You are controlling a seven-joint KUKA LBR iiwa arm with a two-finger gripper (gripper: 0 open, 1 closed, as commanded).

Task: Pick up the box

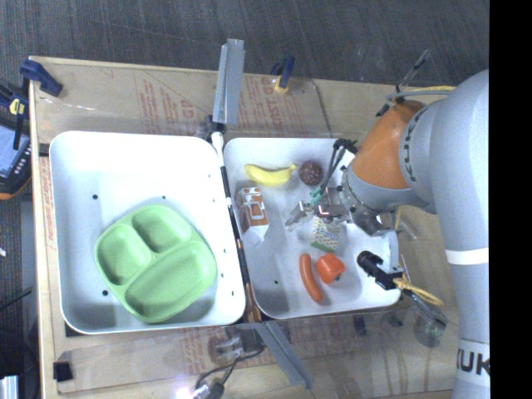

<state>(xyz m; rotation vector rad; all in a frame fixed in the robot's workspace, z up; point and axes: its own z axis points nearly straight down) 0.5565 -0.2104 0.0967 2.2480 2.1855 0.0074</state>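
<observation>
**Arm Over Right Bin, Box Against Left Wall**

The box (253, 207), brown with a printed face, lies in the right bin (274, 302), against its left wall and just below the banana (270, 174). The jaws (320, 210) hang over the middle of the same bin, right of the box and apart from it. Whether the jaws are open or closed cannot be told. A patterned packet (327, 234) lies directly below them. A dark round item (311, 172) sits right of the banana. An orange-red sausage shape (310, 278) and an orange block (331, 267) lie near the bin's lower edge. The left bin (75, 165) holds a green divided plate (155, 261). Both bins rest on the surface (125, 90).
</observation>
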